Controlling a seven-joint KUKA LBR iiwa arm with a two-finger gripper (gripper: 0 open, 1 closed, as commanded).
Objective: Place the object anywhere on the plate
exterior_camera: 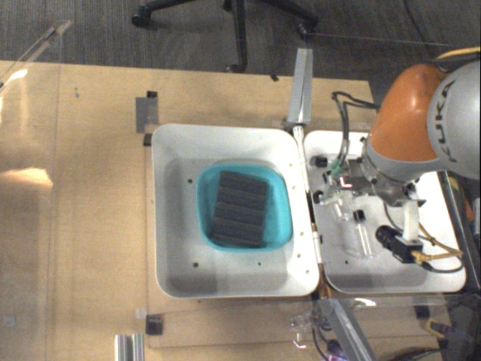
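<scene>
A dark grey ridged block [240, 208] lies flat on the teal plate [281, 215], which sits in the left white bin [176, 269]. My gripper [351, 225] hangs over the right white bin [391, 280], well to the right of the plate and apart from the block. Its two clear fingers [364, 240] stand apart, open, with nothing between them. The grey wrist and the orange band [402, 122] cover the bin's upper right part.
A raised double rim [310, 216] separates the two bins. Cables and a black fitting [394, 241] hang from the wrist over the right bin. Bare wooden bench [75, 224] stretches to the left. A chair base [237, 6] stands on the floor beyond.
</scene>
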